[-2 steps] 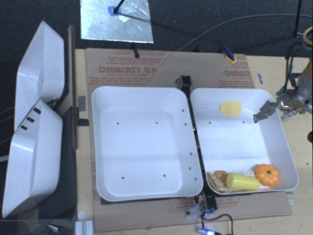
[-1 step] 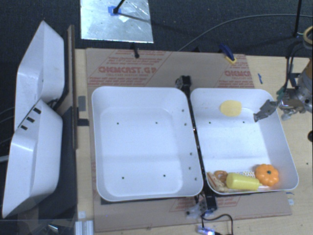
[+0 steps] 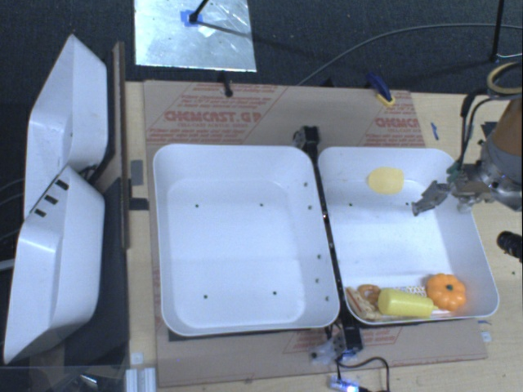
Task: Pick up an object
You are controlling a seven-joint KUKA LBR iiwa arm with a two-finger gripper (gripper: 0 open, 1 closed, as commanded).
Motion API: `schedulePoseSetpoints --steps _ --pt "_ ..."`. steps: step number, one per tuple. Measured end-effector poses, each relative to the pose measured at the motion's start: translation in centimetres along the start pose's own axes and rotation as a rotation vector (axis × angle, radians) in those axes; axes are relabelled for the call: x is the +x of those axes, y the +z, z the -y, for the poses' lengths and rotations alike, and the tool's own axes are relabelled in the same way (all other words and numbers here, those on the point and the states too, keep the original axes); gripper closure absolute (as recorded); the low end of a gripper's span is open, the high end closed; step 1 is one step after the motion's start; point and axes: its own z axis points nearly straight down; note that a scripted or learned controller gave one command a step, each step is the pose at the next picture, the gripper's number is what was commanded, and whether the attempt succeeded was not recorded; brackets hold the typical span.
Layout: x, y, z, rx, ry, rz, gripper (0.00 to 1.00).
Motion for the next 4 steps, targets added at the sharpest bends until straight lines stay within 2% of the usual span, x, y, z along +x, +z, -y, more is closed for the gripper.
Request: schedulePoseSetpoints --steps 2,3,4 --pt "0.8 8.9 0.7 0.000 -0.001 0.000 0.00" --pt "0.7 7.7 0.6 -0.005 0.000 0.001 1.00" --pt "1.2 3.3 0.4 -0.007 -0.001 0.002 1.00"
